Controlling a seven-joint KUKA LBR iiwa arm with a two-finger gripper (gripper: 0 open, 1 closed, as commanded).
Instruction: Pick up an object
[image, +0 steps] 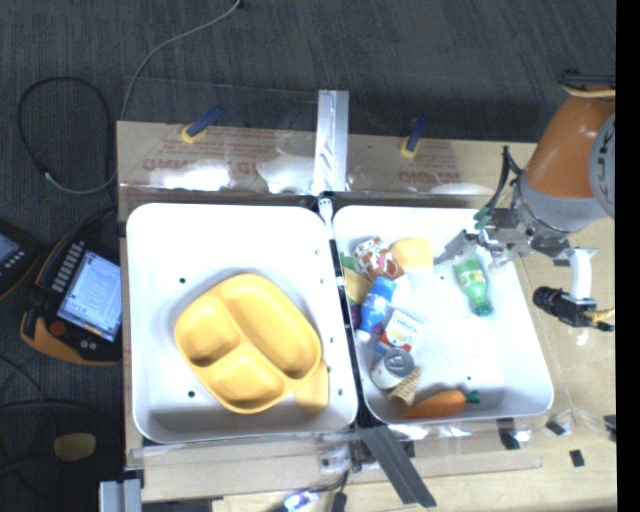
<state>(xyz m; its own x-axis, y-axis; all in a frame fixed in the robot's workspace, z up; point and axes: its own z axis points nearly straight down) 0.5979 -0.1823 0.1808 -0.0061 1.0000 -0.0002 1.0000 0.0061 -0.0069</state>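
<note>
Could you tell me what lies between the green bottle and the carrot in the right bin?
Bare white bin floor lies between the green bottle and the carrot, as the camera view shows.

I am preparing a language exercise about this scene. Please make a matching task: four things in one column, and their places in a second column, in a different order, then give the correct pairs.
Things:
1. yellow divided tray
2. green bottle
3. toy carrot
4. gripper

Places:
A. near edge of the right bin
B. above the far right part of the right bin
C. middle of the left bin
D. right bin, just below the gripper

Pairs: 1-C, 2-D, 3-A, 4-B
</note>
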